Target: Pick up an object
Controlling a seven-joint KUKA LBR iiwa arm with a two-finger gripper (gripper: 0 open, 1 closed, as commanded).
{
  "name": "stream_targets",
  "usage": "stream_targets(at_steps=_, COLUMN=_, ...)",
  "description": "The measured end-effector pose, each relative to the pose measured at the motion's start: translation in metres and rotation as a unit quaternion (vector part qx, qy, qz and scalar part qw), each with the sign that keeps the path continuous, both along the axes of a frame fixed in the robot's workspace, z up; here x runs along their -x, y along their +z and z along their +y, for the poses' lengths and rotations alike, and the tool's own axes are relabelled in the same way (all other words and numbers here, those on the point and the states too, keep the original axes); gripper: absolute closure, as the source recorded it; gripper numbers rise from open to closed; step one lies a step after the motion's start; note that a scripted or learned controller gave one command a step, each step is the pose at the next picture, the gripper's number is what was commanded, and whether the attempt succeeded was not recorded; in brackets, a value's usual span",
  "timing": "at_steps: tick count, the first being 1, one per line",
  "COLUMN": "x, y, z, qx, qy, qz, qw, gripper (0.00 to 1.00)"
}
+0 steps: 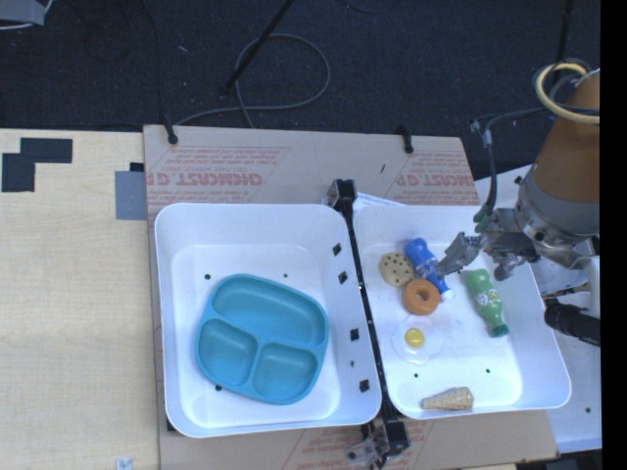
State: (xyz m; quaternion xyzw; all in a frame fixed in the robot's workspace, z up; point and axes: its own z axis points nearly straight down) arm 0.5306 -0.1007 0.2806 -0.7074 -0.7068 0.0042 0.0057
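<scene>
Seen from above at a slant: two shallow white bins side by side on a cardboard sheet over a pale wooden table [69,292]. In the left bin [176,233], a blue divided plate [262,338] with three compartments, lying flat toward the near side. In the right bin [549,380], a scatter of toy food: a speckled cookie [396,268] near the dividing wall, a blue object [419,255] just beside it on the right, a brown donut [421,297] touching or nearly touching the blue object's near end, a fried egg [414,339] with a yellow yolk nearer the camera, a green bottle [485,302] lying on its side toward the right wall, and an ice-cream cone [448,399] lying flat by the near wall, well apart from the others. Reaching in from the right, the grey arm [563,194] with its orange band high at the frame's edge. The jaws [458,255], low over the right bin, between the blue object and the green bottle, just above the donut; one dark finger visible slanting down toward the blue object, too blurred and foreshortened to tell how far apart the jaws stand or whether anything is between them. Beyond the bins, dark carpet with looping cables [284,57].
</scene>
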Motion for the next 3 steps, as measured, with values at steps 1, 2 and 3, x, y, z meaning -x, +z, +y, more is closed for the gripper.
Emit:
stream_targets(at_steps=1, x=-0.002, y=0.005, z=0.000, qx=0.0006, qy=0.001, qz=-0.005, qw=1.0000, gripper=0.00)
stream_targets(at_steps=2, x=0.003, y=-0.041, z=0.007, qx=0.0002, qy=0.001, qz=-0.003, qw=1.0000, gripper=0.00)
stream_targets(at_steps=3, x=0.000, y=-0.099, z=0.000, qx=0.0002, qy=0.000, qz=-0.003, qw=1.0000, gripper=0.00)
